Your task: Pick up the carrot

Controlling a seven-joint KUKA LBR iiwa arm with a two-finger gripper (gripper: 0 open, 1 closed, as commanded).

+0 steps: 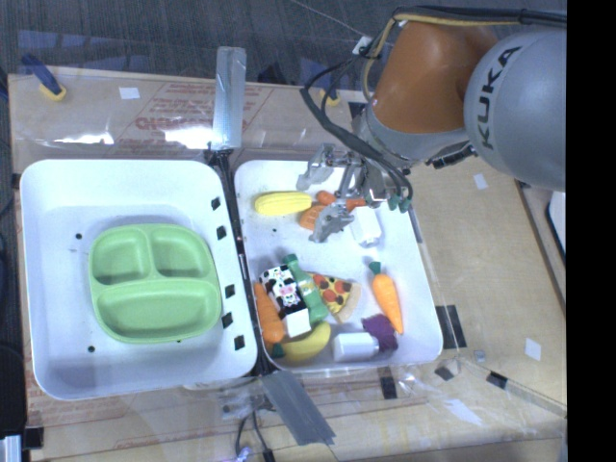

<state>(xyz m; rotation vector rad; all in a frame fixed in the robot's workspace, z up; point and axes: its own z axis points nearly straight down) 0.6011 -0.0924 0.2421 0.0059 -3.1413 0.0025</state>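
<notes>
A robot arm's tool [339, 200] hovers over the far end of the right bin [423, 287], above an orange toy by the corn cob [281, 203]; whether its fingers are parted or grip anything cannot be told. The carrot [386, 297] lies apart near the right wall, green top pointing away. A clean pick likely means closing across its middle, clear of the purple toy [382, 332].

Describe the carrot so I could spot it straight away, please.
Look in the right-hand white bin, the crowded one, not the one with the green plate. Along its right wall, below the gripper, lies the carrot: a tapered orange cone with a small green top, alone on bare white. A second orange piece lies by the left wall without that green top.
</notes>
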